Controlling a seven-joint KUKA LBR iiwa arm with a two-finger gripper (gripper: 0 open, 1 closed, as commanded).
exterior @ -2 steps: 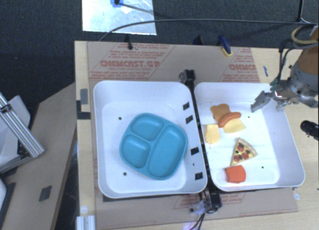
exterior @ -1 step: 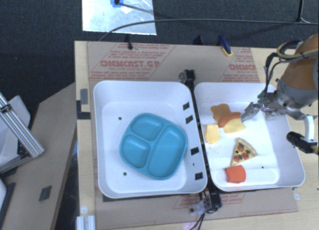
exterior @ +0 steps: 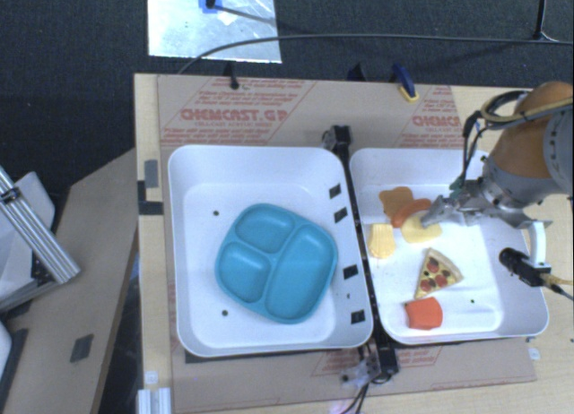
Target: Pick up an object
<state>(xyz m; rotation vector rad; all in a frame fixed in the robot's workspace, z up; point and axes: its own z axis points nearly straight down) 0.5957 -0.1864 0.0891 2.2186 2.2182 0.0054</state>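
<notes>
Right bin (exterior: 516, 318): hand (exterior: 432, 215) low near the back-left corner, tip touching a pale yellow piece (exterior: 420, 229) beside an orange piece (exterior: 397, 200). Grip state: cannot tell. Corn-like yellow piece (exterior: 382, 241) by the left wall; pizza slice (exterior: 438, 272) mid-bin; red-orange block (exterior: 424, 313) near the front edge. Left bin (exterior: 193, 224): blue divided plate (exterior: 276, 263), centred.

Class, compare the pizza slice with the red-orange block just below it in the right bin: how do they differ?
The pizza slice is a triangle, while the red-orange block is a rounded chunk. The slice is tan with red spots and a crust edge; the block is one plain colour. The slice lies nearer the claw, the block nearer the bin's front wall. Both lie flat on the white floor, untouched.
</notes>
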